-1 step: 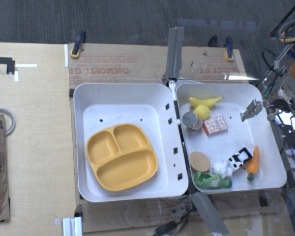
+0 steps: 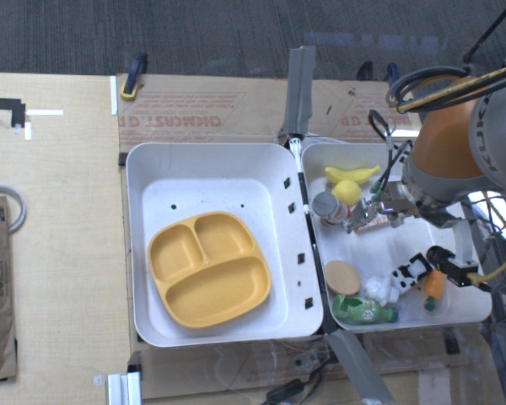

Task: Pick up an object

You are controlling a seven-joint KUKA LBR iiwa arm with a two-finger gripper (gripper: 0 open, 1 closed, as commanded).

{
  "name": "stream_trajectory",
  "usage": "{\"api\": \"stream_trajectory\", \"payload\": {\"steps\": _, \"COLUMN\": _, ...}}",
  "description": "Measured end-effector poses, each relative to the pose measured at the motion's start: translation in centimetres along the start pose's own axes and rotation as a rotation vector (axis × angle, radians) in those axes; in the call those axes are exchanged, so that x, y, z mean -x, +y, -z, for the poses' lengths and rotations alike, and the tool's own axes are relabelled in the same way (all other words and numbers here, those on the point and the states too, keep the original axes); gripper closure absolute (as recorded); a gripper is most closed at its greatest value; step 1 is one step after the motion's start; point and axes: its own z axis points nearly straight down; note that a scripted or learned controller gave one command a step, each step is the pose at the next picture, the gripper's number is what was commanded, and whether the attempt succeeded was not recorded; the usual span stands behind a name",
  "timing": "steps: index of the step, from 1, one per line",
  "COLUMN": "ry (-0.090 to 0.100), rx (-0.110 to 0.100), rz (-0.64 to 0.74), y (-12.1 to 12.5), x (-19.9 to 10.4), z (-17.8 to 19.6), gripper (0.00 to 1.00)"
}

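Right bin [image 2: 476, 310]: tool [image 2: 360, 216] seemingly beside can [image 2: 325, 204].

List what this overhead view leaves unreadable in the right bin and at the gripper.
- Gripper: small and cluttered by cables in the camera view; finger state and any contact with the grey round object cannot be told.
- Right bin: its far right corner is covered by the arm.
- Black-and-white toy: too small to identify.
- Green bottle: label too small to read.
- Yellow toy: shape blurred.
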Motion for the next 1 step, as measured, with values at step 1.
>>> {"api": "stream_trajectory", "payload": {"steps": 1, "ry": -0.008, "rx": 0.016, "rz": 0.084, "y": 4.41, "x": -0.04, "z": -3.19, "gripper": 0.0}}
